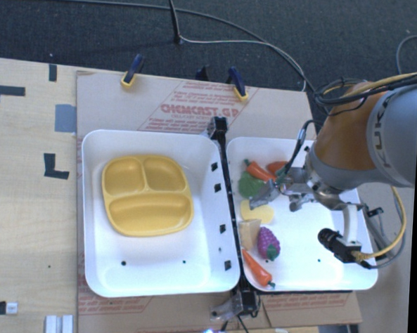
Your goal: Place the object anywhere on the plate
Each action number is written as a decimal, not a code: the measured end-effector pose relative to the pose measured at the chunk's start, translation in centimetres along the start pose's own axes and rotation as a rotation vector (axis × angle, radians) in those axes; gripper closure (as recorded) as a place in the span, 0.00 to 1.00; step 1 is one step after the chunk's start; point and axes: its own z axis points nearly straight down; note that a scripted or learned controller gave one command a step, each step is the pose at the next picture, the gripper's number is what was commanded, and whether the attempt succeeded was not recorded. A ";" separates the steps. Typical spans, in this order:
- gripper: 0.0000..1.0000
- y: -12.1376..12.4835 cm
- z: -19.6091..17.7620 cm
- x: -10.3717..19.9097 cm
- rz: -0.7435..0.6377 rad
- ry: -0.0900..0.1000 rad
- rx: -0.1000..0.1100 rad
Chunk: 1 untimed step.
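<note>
Gripper [269,195] sat low in the right bin [329,272], at its left side, fingers pointing toward the divider; whether they were open or closed could not be told, and nothing was visibly held between them.

Toy food lay clustered beside and below the fingertips:
- green vegetable [249,185], just left of the gripper, possibly touching it;
- orange carrot [258,172], above the green piece;
- pale yellow piece [256,213], directly below the gripper;
- purple grapes [268,243], further down;
- second carrot [257,268], near the bin's lower left corner.

Which item was the task's object could not be told; the green vegetable, nearest the fingers, seemed likeliest. Judged light, rigid, smooth plastic, liable to slip; a pinch across its narrowest width would probably serve best.

Yellow plate [147,194], with three compartments, lay in the left bin [96,271], well apart from the gripper, nothing on it.

Grey arm [368,140] with orange band entered from the right.
</note>
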 end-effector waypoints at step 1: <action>0.00 3.9 -3.1 1.8 0.004 -0.002 0.002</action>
